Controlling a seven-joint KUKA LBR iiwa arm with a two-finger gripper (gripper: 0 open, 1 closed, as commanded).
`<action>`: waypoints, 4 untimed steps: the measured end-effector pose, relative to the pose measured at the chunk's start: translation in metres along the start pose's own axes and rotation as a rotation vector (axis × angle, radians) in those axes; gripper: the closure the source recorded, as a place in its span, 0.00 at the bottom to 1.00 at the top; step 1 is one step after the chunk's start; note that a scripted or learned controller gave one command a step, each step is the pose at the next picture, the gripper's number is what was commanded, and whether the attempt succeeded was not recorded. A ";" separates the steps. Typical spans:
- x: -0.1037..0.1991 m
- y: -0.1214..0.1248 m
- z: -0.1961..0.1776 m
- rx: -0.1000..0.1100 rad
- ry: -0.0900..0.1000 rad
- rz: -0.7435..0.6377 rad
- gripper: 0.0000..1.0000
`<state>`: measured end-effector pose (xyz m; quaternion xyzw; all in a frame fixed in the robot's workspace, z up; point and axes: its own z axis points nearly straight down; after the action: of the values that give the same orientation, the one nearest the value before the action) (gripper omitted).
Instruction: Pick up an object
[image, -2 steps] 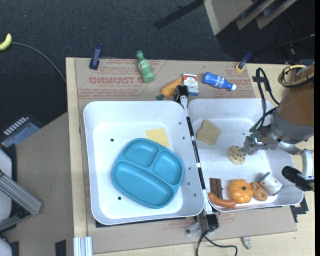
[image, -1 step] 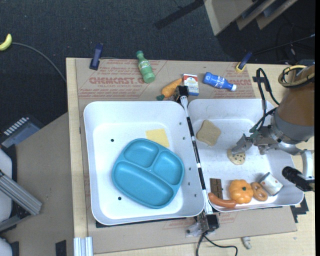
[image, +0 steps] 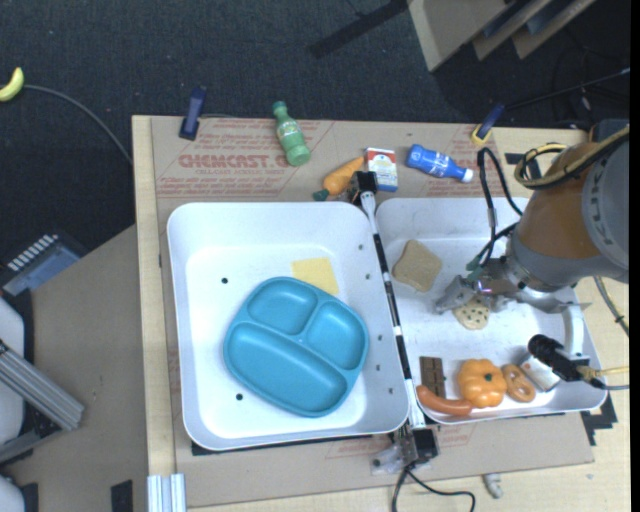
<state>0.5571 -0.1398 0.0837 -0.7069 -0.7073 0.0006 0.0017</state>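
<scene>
Reaching arm: grey arm (image: 580, 215) with orange band comes in from the right of the camera view, over the right bin (image: 440, 222).
End effector (image: 463, 296): low in the middle of the right bin, just above the round cracker (image: 471, 318).
End effector state: cannot tell open from closed at this slant; nothing seen held.
Round cracker: pale, speckled, lying flat on the bin floor, right at the tip of the end effector; contact cannot be told.
Tan bread slice (image: 417, 266): near, up and left of the end effector, apart from it.
Right bin, front edge: brown bar (image: 431, 372), red-orange pepper (image: 443, 403), small orange pumpkin (image: 480, 383), pretzel (image: 518, 382), in a close row.
Left bin (image: 190, 300): blue divided plate (image: 295, 345); yellow slice (image: 317, 271) just behind it.
Counter (image: 230, 160), behind the bins: green bottle (image: 291, 135), blue bottle (image: 438, 163), small carton (image: 381, 168), orange carrot (image: 343, 177).
</scene>
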 end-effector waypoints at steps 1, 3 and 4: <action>-0.001 0.002 -0.012 -0.006 -0.002 0.001 1.00; -0.013 0.017 -0.035 -0.005 -0.003 0.000 1.00; -0.013 0.017 -0.034 -0.004 -0.003 0.000 0.00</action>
<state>0.5740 -0.1531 0.1176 -0.7070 -0.7072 0.0000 -0.0007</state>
